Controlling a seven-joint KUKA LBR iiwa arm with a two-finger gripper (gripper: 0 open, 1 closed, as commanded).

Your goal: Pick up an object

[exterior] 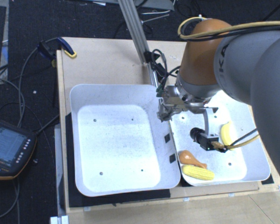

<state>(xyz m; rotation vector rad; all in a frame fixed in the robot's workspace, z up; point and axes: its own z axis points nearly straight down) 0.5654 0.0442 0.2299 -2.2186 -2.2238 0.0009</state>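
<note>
Camera view, looking down at a slant on a desk [107, 59] bearing two white bins. Left bin [114, 139]; right bin [252, 167]. The grey arm with orange band [203, 45] enters from 3 o'clock; its end effector [170, 107] hangs over the right bin's left wall, and whether it is released or clenched cannot be told. In the right bin lie a corn cob [198, 172] at 6 o'clock, an orange object [190, 157] touching it, and a banana [227, 134] towards 3 o'clock.
</note>
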